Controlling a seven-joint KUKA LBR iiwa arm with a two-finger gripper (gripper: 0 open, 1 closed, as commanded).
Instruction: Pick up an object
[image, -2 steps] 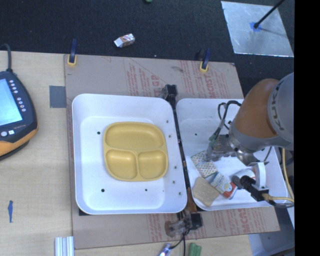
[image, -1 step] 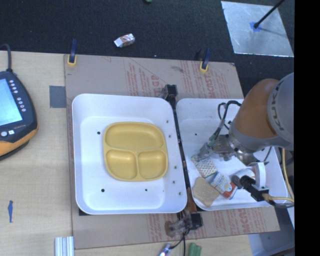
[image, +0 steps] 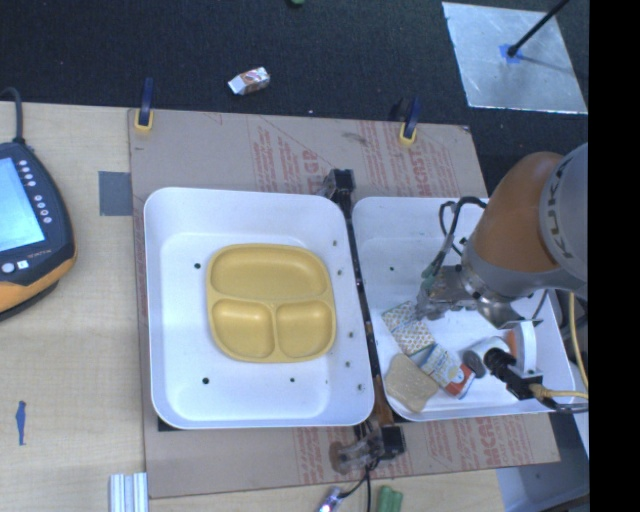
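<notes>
Wooden desk (image: 70, 400) with a sheet of cardboard (image: 250, 150) clamped along its far edge, presumably so the two white bins don't slide when the arm bumps them. A pendant (image: 25, 230) sits at the desk's left edge, out of the way.

The left bin (image: 180, 385) just has a yellow plate (image: 270, 300) lying flat in its middle. All the small stuff is in the right bin (image: 400, 240), bunched along its near edge towards the near-left corner: a patterned packet (image: 408, 325), a tan sponge (image: 408, 382) right at the near edge, and a little box (image: 450, 368) touching both.

The arm (image: 520, 235) leans in over the right bin's right edge, and the gripper (image: 434, 296) is down low, just beside the far-right end of the packet. My guess is the packet is the target, since it's the closest thing and lies flat and exposed. Honestly can't tell whether the gripper is open or closed from this angle, and I don't see anything held in it. With the clutter packed that tight, a grab could easily snag the box too.
</notes>
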